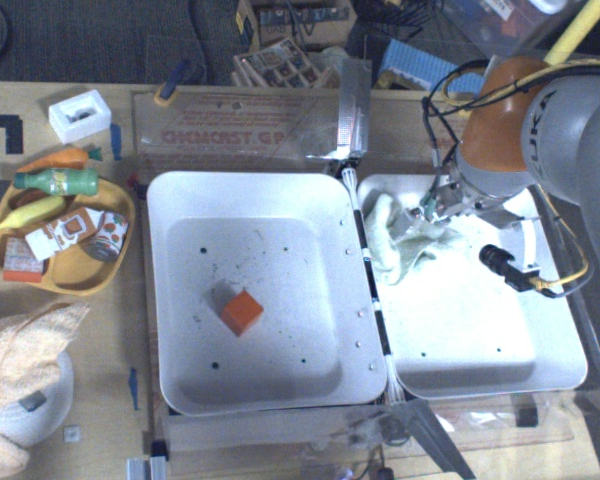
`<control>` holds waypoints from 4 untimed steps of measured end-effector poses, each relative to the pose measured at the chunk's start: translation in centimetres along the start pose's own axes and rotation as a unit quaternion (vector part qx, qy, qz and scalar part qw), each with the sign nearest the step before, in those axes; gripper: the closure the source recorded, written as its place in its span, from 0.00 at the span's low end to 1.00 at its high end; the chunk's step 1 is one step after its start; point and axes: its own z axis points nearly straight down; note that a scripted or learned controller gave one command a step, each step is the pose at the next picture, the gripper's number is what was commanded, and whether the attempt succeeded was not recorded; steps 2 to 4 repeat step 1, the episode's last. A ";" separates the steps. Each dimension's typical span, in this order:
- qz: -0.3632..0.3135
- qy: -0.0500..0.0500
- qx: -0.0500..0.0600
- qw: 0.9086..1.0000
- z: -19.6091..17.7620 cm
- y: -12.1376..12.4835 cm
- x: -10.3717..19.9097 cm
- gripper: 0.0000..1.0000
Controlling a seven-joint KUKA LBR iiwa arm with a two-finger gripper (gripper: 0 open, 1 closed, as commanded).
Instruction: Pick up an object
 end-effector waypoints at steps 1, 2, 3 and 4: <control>0.019 0.001 0.000 1.000 0.0 -1.5 0.6 0.00; 0.019 0.001 0.000 1.000 0.0 -1.5 0.6 0.00; 0.019 0.001 0.000 1.000 0.0 -1.5 0.6 0.00; 0.019 0.001 0.000 1.000 0.0 -1.5 0.6 0.00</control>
